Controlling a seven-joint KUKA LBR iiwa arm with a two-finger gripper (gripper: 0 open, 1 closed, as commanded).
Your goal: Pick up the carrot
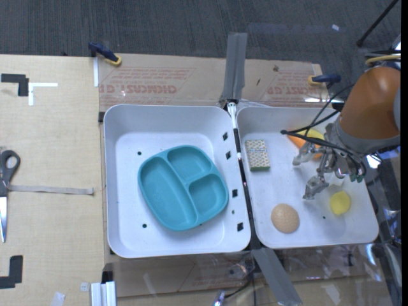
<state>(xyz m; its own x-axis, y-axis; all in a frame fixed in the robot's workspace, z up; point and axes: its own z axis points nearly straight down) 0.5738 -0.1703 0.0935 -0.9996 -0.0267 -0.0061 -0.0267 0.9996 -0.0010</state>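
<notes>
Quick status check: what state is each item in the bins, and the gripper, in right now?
carrot: lying in right bin, partly hidden by the arm, not gripped
gripper: above right bin floor, holding nothing
sponge: flat, untouched
egg: resting on bin floor
lemon: resting beside gripper
blue plate: flat in left bin

The carrot (299, 139) is an orange piece lying in the right-hand bin (357, 238), up in its far half toward the right side. It rests flat on the white floor of that bin, and just a short stretch of it is visible, since dark cables and part of the arm cross in front of it. A patch of yellow shows just beside its upper edge; whether that belongs to the carrot cannot be told. The visible end looks blunt and rounded, pointing toward the bin's middle. Its full length and shape stay hidden
</notes>
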